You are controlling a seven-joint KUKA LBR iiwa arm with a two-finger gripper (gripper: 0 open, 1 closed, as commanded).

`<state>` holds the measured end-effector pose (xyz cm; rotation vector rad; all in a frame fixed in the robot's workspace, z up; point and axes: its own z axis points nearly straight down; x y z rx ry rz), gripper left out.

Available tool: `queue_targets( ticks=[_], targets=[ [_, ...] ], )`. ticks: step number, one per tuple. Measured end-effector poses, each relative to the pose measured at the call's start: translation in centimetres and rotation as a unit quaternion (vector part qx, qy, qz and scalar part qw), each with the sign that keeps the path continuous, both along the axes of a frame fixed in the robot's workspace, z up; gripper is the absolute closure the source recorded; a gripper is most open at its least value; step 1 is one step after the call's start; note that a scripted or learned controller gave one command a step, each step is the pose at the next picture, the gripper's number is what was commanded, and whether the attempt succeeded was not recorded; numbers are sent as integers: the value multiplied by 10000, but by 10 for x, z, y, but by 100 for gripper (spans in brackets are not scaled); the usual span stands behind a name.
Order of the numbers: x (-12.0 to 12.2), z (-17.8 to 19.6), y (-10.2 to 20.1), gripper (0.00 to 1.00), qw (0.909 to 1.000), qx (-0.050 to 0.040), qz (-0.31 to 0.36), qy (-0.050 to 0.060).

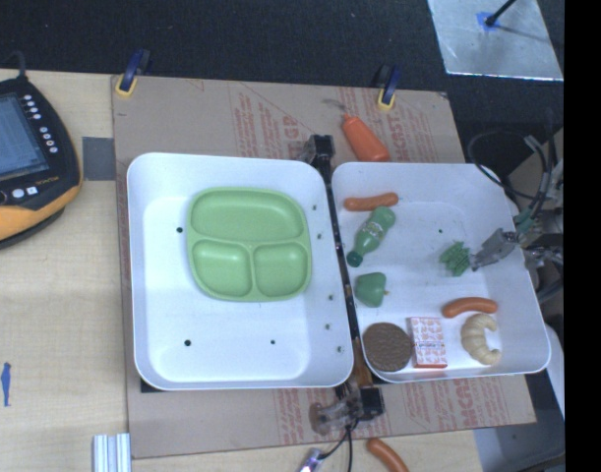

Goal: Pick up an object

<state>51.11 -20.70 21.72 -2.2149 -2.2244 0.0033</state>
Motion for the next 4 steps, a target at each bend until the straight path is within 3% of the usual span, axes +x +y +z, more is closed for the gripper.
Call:
queue_targets(
  ticks=[1, 2, 3, 4],
  targets=[
    [44, -98, -4, 0, 10000, 0, 17, 15],
    [63, -126, 18, 0, 10000, 2, 12, 17],
    [63, -115, 17, 100, 10000, 0, 23, 25],
    [34, -45, 47, 100, 10000, 3, 2, -6]
  ],
)
